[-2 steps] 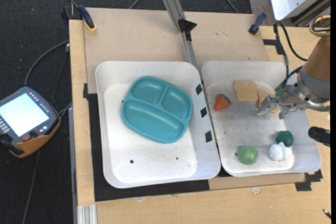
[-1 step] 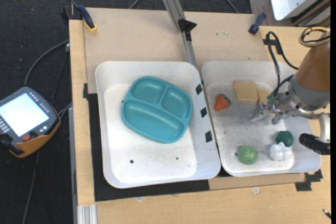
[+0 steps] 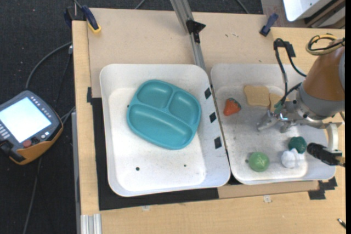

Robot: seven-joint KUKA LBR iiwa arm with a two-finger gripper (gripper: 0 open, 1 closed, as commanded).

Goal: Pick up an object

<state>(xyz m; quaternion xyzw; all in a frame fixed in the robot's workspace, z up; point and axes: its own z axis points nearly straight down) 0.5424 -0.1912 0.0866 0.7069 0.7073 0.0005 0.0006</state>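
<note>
The arm is reaching in from the right edge of the frame, its orange band showing at right center, and the gripper point(image 3: 270, 122) is hanging low over the right bin point(image 3: 239, 168), near that bin's middle. The metal fingertips are pointing toward the left of the frame and sitting close together, in a narrow stance, with nothing showing between them.

Several small objects are lying in the right bin around the claw. A red strawberry-like piece point(image 3: 232, 107) is sitting to the left of the fingertips and slightly above them in the frame, apart from them. A tan bread-like piece point(image 3: 256, 96) is lying just above the claw, toward the bin's upper part. A green round object point(image 3: 258, 161) is resting below the claw, near the bin's lower edge. Further right along that edge, a white piece point(image 3: 290, 159) with a dark green top point(image 3: 297, 144) is sitting just below the wrist.

In the left bin point(image 3: 156, 181), a teal divided plate point(image 3: 164, 114) is lying at a tilt, well apart from the claw.
</note>
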